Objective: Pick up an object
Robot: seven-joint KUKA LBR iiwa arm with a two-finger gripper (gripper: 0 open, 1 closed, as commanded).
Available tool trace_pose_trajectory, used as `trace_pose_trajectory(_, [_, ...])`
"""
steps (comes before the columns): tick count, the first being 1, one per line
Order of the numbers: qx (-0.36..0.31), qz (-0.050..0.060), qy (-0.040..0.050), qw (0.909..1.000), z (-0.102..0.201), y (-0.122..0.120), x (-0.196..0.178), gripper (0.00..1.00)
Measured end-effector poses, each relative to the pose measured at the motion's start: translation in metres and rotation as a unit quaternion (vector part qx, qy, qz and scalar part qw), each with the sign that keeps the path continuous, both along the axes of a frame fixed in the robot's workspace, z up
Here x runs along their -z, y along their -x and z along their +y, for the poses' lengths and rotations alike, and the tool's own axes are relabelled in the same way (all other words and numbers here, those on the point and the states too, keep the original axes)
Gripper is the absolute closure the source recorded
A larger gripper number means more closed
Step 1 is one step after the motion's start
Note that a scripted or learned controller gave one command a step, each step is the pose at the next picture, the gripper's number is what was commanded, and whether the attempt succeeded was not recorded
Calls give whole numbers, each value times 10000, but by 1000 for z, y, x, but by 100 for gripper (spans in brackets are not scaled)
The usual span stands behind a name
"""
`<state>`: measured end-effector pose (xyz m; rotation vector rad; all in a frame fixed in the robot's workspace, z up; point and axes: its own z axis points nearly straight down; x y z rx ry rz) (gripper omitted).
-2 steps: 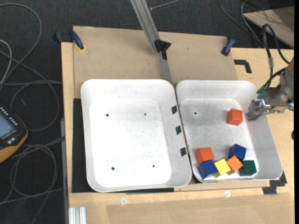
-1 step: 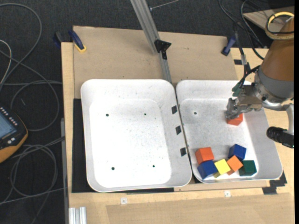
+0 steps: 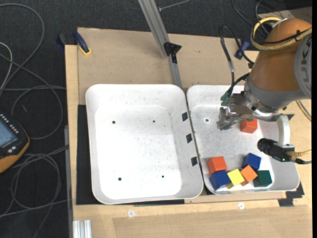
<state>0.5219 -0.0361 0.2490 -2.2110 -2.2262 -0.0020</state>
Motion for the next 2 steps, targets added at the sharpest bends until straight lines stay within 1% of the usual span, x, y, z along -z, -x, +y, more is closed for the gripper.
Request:
trace_pose_trajectory(1, [-1, 4, 3, 10000, 56, 3, 10, 100])
trace_pose_trajectory(2, [-5, -15, 4, 10000, 111, 2, 0, 100])
